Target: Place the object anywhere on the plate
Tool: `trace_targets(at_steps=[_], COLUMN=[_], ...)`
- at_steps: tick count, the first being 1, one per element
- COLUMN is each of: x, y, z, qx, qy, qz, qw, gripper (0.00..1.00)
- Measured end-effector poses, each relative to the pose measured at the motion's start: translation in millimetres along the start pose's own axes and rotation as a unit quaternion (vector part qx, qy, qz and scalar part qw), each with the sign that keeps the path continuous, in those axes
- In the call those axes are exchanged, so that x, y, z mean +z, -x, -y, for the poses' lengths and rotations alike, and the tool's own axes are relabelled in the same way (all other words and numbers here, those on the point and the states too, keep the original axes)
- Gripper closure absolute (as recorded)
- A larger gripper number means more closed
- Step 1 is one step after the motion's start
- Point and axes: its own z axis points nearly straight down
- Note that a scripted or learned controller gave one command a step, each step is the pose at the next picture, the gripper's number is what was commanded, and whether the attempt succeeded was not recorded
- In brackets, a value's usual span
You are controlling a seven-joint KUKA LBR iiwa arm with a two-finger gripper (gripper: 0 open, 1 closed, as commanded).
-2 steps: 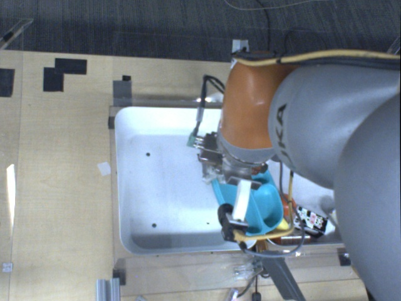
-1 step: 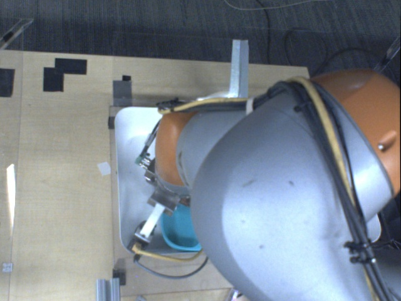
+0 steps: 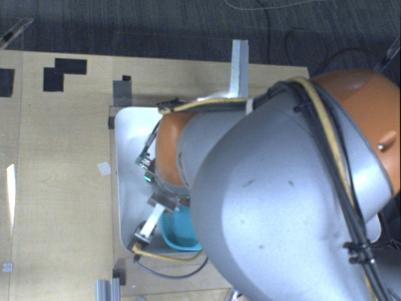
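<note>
Gripper state: I cannot tell whether it is spread or pressed together, as the orange-banded wrist [image 3: 172, 149] of the bulky grey arm [image 3: 282, 187] sits right over it, low in the shallow white plastic bin [image 3: 128, 187]. Just beside the wrist, toward the bin's near edge, a blue round dish [image 3: 178, 231] pokes out from under the arm; I take it for the plate, though only part of its rim and floor is visible. I cannot pick out the object to be placed anywhere in the uncovered part of the bin, so I can't say whether it is held, on the dish, or lying under the arm. Around the bin is the pale wooden bench [image 3: 56, 168]. Risks as I judge them: with the arm blocking the camera I have no check on a grasp, so a release could happen with nothing held or off the dish. The wrist is also close to the dish, and a sideways move could shove or tip it.
</note>
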Motion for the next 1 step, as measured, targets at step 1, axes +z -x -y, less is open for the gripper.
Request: trace_targets(at_steps=[1], x=[1.8], y=[15.9], z=[-49.1], qx=[0.068], qy=[-0.003], qz=[0.001], qw=[0.9977], gripper=[0.00])
